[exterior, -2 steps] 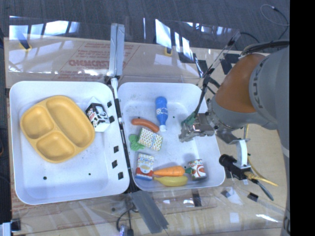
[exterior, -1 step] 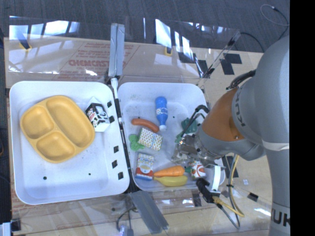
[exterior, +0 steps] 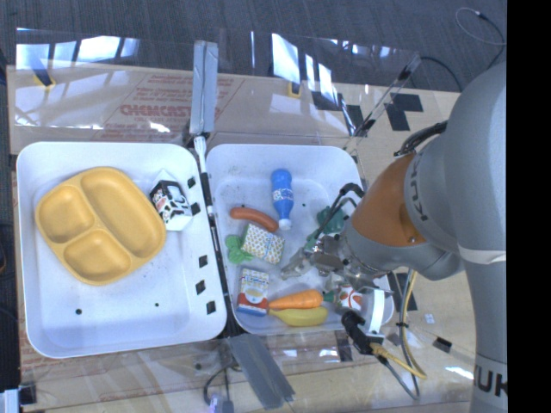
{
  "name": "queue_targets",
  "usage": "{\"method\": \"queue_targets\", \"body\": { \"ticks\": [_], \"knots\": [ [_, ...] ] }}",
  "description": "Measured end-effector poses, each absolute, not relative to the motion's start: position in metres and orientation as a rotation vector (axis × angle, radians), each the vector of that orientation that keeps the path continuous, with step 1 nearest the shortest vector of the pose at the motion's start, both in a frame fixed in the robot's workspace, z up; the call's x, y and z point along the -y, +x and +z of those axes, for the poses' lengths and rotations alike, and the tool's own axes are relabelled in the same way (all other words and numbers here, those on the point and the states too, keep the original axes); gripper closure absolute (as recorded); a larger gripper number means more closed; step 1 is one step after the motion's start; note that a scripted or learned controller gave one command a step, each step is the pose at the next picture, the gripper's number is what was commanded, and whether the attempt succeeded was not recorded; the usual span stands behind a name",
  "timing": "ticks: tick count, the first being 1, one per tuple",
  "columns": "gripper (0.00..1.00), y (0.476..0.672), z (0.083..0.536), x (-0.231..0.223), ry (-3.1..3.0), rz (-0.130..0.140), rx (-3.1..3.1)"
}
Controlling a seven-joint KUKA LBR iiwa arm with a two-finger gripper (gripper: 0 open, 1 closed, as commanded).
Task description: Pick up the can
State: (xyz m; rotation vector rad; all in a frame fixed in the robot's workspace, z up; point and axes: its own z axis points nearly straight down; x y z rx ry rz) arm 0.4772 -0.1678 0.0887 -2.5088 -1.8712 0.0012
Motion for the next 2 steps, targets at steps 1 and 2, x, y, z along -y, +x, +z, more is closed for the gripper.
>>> {"method": "queue_targets", "body": {
  "ticks": [1,2],
  "knots": [
    [0.0,0.5368,0.0964,0.1792,-2.486,0.008,1.908],
    [0.0,0.5367,0.0963,0.1791,-2.485,0.008,1.908]
  ]
}}
